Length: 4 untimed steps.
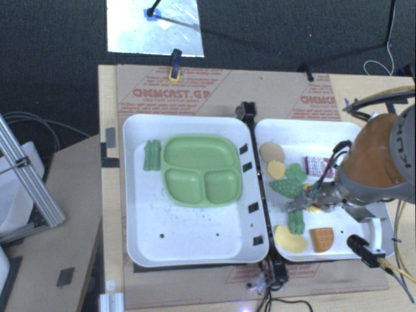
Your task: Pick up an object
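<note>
Green toy vegetable [290,186] lies in the right bin [338,127], right of frame centre, with the gripper [300,203] low over the clutter just below it; whether the pincer is spread or pinching cannot be told. Nearby lie a yellow piece [290,240] and an orange cracker [321,238]. Further left, a green tray [200,169] fills the left bin [140,239].

Brightness: even, fairly bright overhead light across the frame centre.
Glare: reflective sheet [155,17] at upper left shines pale, washed out.
White bins [195,242]: near overexposed, surface detail thin.
Shadows: soft and short under the green tray [200,169].
Corners: dark floor [45,44] murky.
Sharpness: mildly soft, grainy throughout.
</note>
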Each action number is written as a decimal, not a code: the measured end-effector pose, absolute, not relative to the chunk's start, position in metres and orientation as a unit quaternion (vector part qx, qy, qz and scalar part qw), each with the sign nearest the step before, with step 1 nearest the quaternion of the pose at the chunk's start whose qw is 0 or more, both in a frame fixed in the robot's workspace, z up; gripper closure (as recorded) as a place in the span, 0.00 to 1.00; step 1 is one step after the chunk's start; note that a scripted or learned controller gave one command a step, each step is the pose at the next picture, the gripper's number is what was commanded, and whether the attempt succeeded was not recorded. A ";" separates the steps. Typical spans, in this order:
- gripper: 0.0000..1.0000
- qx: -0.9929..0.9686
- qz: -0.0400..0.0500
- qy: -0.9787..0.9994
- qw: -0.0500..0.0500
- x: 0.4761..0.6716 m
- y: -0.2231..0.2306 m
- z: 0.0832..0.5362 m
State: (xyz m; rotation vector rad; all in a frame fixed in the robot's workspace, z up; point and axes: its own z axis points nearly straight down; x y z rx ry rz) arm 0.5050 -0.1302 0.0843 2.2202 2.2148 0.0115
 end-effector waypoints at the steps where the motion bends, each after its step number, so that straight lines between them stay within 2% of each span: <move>1: 0.00 0.704 0.004 0.710 0.005 0.580 -0.116 0.088; 2: 0.00 0.706 0.003 0.708 0.002 0.590 -0.129 0.088; 3: 1.00 0.706 0.005 0.708 0.005 0.592 -0.129 0.101; 4: 1.00 0.702 0.005 0.712 0.003 0.604 -0.048 0.191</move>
